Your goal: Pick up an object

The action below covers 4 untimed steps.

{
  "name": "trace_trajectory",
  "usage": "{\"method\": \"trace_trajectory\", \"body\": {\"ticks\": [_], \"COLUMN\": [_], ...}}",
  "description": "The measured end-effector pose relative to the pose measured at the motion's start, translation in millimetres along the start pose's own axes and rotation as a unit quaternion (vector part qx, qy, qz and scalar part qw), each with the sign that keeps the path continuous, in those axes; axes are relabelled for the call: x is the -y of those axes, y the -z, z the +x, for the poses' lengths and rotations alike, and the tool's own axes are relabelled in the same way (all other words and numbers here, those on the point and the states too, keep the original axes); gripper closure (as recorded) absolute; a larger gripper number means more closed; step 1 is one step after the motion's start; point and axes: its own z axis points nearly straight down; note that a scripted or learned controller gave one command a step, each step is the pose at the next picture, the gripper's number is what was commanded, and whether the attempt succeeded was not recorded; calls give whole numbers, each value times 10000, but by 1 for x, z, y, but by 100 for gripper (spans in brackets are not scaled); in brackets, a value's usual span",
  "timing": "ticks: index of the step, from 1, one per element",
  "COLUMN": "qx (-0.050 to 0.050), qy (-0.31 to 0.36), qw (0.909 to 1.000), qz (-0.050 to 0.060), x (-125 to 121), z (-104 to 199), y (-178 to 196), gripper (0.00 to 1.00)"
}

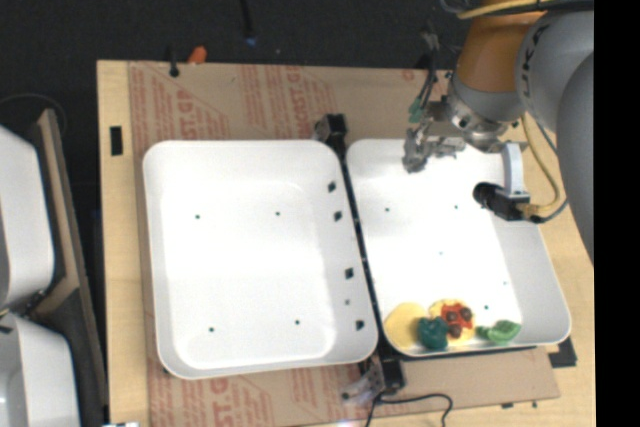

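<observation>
Small toys — yellow disc (402, 322), teal piece (433, 335), red piece (458, 315), green piece (499, 330) — cluster at my right white bin's (450, 235) near edge. Left white bin (250, 245) lies beside it on the cardboard-covered bench (230, 100). My gripper (418, 158) hovers at the far edge; its opening, I cannot tell.

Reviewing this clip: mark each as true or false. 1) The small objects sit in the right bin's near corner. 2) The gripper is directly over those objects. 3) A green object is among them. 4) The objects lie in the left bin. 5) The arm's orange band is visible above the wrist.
1) True: the cluster of small objects lies along the near edge of the right bin.
2) False: the gripper hangs at the far edge of that bin, well apart from the cluster.
3) True: a green object lies at the cluster's right end.
4) False: they lie in the right bin, not the left bin.
5) True: the orange band shows above the wrist.
</observation>
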Motion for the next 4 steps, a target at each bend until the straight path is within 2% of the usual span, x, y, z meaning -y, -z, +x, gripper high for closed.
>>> {"method": "trace_trajectory", "body": {"ticks": [1,2,3,4], "qx": [1,-1,-6,-6], "qy": [2,3,23,25], "qw": [10000,10000,10000,10000], "qz": [-7,16,28,21], "x": [-6,-6,-10,-9], "z": [-2,-2,53,106], "y": [63,74,59,66], "gripper": [100,100,100,100]}}
